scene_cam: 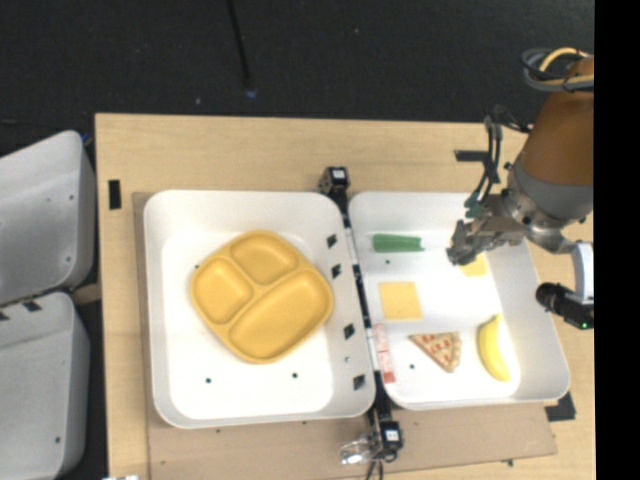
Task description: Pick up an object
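Left bin [170, 388]: yellow divided plate [262, 295]. Right bin [540, 368]: green stick [398, 242] far left, yellow square [401, 300] mid, pizza slice [438, 348] and banana [492, 348] near side. Gripper [466, 252] low over the far right part, touching or just above a small yellow piece [476, 266], probably; fingers too dark, cannot tell if apart or together

Setting: robotics lab/test cell. Evidence: wooden surface [250, 153] carried two white bins [160, 368] clipped side by side, w/ toy food props, e.g. plastic banana [492, 349], pizza slice [438, 349]; dark floor [300, 38] lay beyond; industrial arm [558, 153] stood at right.
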Motion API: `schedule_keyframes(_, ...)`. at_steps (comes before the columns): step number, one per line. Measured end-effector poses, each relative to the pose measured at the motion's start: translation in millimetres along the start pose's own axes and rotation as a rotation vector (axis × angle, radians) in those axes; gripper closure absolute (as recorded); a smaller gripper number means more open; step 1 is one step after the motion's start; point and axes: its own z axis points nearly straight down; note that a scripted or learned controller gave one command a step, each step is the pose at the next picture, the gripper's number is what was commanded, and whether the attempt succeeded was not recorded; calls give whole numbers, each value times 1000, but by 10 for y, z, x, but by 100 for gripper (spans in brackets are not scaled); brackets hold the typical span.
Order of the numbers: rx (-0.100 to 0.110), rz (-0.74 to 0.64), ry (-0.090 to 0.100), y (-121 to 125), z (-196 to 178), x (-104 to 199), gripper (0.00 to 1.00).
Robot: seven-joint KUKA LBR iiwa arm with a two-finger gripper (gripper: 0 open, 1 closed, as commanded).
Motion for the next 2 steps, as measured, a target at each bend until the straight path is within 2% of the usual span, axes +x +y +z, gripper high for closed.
schedule_keyframes(1, -3, -2, 0, 193, -71, 554, 100)
schedule_keyframes(2, -3, -1, -1, 257, -76, 1062, 100)
